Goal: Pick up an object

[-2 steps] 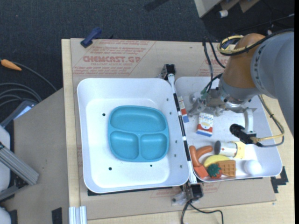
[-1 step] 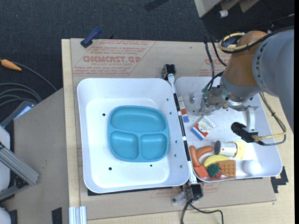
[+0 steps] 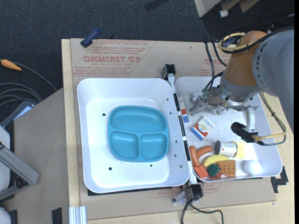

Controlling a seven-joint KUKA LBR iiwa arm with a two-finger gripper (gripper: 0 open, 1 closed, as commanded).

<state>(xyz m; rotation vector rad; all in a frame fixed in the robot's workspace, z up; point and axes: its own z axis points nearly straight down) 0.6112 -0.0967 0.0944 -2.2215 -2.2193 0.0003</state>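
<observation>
Claw [image 3: 195, 102]: low over the far-left part of the right bin, clear of every loose item. Whether it is apart or together cannot be told from this view, and nothing is seen held in it.
Arm [image 3: 243, 64]: enters from the right, with an orange band above the wrist, and covers the bin's far-right corner.
Right bin [image 3: 268, 155]: white and shallow, and carries all the loose items.
Small carton [image 3: 203, 127]: red, white and blue, lying tilted near the bin's middle. It is the item nearest the claw, on the claw's near side and not touching it.
Bottle [image 3: 230, 149]: white and yellow with a brown cap, on its side, nearer the camera than the carton.
Near-left cluster: toy sausage [image 3: 200, 151], banana [image 3: 216, 160], waffle [image 3: 228, 168] and green sprig [image 3: 214, 171], packed together and touching.
White ball [image 3: 252, 166]: just right of the waffle, by the near wall.
Red-and-blue piece [image 3: 183, 114]: against the left wall, close beside the claw.
Left bin [image 3: 91, 125]: white, its rim meeting the right bin's.
Blue plate [image 3: 138, 132]: three compartments, centred in the left bin.
Black clamps: one at the far end of the seam between the bins [image 3: 168, 70], one at the near end [image 3: 192, 190].
Tabletop [image 3: 121, 59]: pale brown sheet with red printed lettering and a blue clip [image 3: 91, 37] at its far-left corner.
Room: dark floor [image 3: 46, 13], with grey cables [image 3: 18, 92] and a small orange item [image 3: 10, 65] at the left.
</observation>
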